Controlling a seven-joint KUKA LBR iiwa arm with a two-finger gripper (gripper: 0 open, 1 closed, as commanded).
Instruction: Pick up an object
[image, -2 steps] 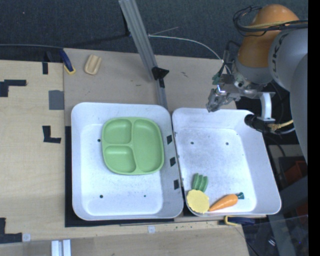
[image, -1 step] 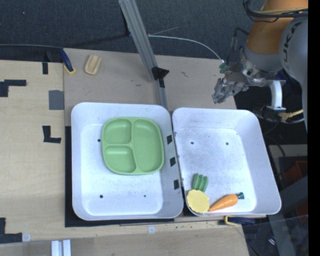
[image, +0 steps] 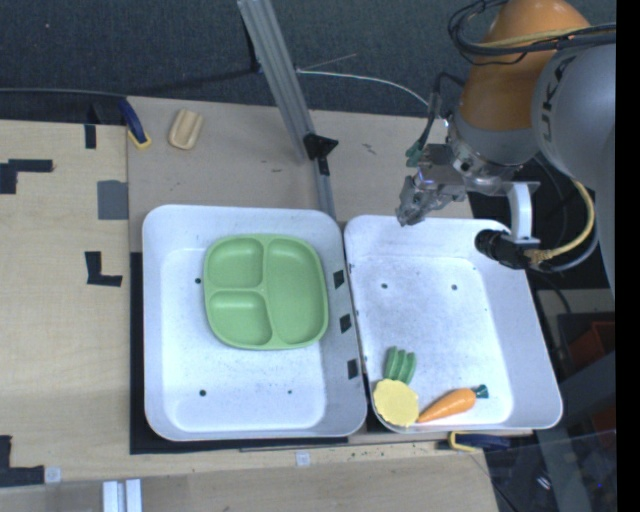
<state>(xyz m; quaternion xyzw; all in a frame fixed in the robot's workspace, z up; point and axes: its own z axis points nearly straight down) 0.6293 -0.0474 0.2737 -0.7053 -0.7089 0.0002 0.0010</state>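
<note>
A small tan block (image: 185, 129) lay on the counter (image: 60, 300) near its far left. The left bin (image: 165, 320) held a green divided plate (image: 266, 291), lying flat in its far half. In the right bin (image: 520, 330), three things sat bunched at the near edge: a green ridged piece (image: 400, 364), a yellow round piece (image: 396, 402) touching it from the near side, and an orange carrot (image: 447, 404) just beside the yellow piece, its green tip pointing right. The pincer (image: 413, 209) hung over the far rim of the right bin, pointing down with nothing between its tips; whether they stood apart or together I could not tell, since they showed as one dark blur. The three objects lay well apart from it, across the bin at the near side.
</note>
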